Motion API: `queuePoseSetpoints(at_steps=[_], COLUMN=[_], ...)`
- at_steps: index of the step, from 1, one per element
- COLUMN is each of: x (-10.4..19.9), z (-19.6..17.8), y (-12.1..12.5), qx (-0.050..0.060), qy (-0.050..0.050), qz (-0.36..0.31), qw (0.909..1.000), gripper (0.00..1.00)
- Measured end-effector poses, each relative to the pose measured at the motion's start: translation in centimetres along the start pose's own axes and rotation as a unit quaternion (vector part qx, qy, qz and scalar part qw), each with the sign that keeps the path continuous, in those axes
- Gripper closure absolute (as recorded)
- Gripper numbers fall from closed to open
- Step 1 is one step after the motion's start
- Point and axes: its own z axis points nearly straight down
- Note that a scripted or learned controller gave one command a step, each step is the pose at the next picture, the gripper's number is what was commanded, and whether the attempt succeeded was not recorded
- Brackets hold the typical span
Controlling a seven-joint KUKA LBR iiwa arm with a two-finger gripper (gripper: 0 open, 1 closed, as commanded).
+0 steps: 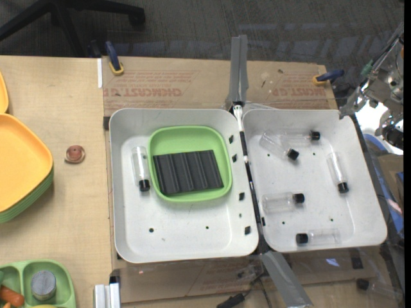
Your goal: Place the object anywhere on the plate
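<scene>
just tan bench (64, 95) w/ grey carpet (192, 11)

White bins: 2, left bin (122, 172) and right bin (366, 204)
Clear vials with black caps: 6, with 1 in the left bin (139, 169) and 5 in the right bin (282, 145) (300, 136) (338, 172) (282, 201) (318, 237)
Green plates: 1 (189, 162)
Dark ribbed blocks on the plate: 1 (189, 171)
Blue-and-orange clamps: 2 (114, 59) (327, 77)

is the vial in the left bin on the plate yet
No. The vial lies flat on the bin floor, beside the green plate's left rim.
</scene>
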Motion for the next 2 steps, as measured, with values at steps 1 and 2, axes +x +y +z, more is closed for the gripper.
queuePoseSetpoints(at_steps=[1,2], x=[1.2,1.8], z=[-1.1,-2.5], y=[1.1,3.1], qx=[-0.001,0.0], qy=[0.0,0.0], qz=[0.02,0.039], qw=[0.9998,0.9993], gripper=[0.0,0.0])
